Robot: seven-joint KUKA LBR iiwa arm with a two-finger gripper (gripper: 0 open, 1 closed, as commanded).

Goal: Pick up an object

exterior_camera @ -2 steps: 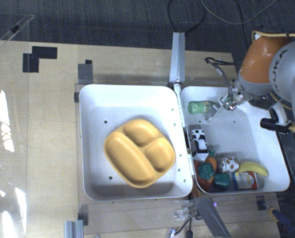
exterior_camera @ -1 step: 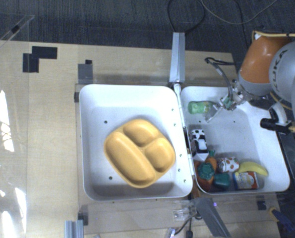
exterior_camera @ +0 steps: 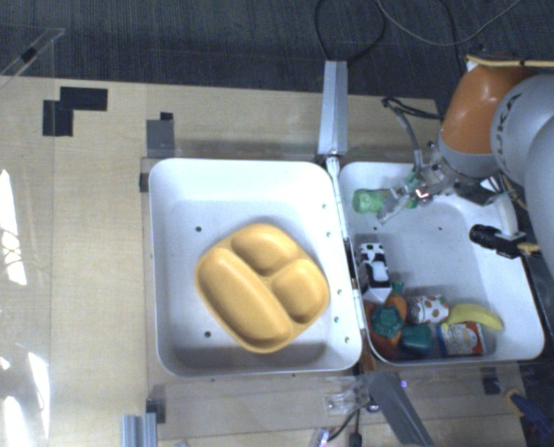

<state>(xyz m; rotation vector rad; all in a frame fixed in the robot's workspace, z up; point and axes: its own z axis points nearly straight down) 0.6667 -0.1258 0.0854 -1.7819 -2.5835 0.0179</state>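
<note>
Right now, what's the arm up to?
The grey KUKA arm with the orange band reaches into the right white bin, its gripper low at the far end beside a small green object. Nothing is visibly held. Other toys, including a yellow banana, crowd the near end. A yellow three-compartment tray sits in the left white bin.

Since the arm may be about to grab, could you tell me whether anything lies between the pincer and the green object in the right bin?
Nothing visible does: the pincer sits right beside the green object.
</note>
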